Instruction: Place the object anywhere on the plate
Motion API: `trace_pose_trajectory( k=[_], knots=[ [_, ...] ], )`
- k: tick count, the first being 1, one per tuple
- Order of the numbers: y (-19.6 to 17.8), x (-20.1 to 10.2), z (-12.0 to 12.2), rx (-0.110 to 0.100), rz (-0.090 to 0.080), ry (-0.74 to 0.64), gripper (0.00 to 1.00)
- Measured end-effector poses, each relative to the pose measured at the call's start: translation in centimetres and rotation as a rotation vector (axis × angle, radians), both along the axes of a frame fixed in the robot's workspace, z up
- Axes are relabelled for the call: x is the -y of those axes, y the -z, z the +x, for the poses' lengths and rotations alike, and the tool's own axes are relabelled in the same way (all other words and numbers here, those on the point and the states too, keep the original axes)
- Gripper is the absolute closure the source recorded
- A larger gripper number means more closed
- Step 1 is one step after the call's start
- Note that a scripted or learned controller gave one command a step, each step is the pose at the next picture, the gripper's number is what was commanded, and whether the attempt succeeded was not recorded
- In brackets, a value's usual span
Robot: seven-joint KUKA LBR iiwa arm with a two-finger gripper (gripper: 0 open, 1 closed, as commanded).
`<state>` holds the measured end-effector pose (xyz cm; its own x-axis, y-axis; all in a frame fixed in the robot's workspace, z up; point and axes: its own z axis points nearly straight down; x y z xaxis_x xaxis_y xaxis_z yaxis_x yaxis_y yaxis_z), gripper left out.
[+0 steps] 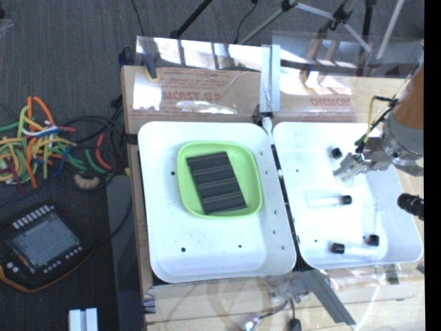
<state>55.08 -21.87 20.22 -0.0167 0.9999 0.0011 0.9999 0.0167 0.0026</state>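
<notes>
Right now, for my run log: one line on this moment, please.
gripper: over right bin, fingers unclear | plate: left bin, dark block on it | tubes: right bin, loose

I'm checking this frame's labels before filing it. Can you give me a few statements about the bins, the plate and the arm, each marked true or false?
1. The green plate sits in the left bin. True.
2. A dark ridged block lies on the plate. True.
3. The plate is red. False: it is green.
4. The gripper is over the left bin. False: it is over the right bin.
5. Small clear tubes with black caps lie in the right bin. True.
</notes>
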Motion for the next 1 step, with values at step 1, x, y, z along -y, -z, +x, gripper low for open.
trace_pose_trajectory(
  k=[1],
  knots=[
    [0.0, 0.0, 0.0, 0.0, 0.0, 0.0, 0.0]
  ],
)
